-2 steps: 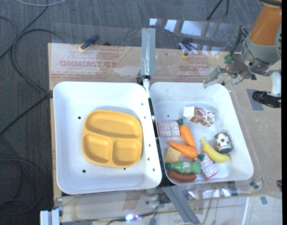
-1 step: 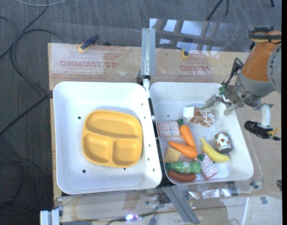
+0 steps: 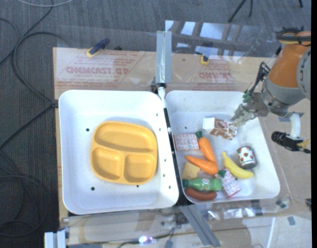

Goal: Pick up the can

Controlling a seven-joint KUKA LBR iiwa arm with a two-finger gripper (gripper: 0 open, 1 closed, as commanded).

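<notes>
The gripper [image 3: 240, 115], whose state I cannot tell, hovers over a brown packet [image 3: 223, 129] while the can [image 3: 245, 156] lies at its five o'clock beside the banana [image 3: 237, 168], so descending here risks grabbing the packet instead

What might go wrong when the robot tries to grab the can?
The gripper hangs over the brown packet, away from the can, so it might grab the packet instead. The banana lies right against the can, so the fingers may bump it or pinch both. The round can might also roll away.
</notes>
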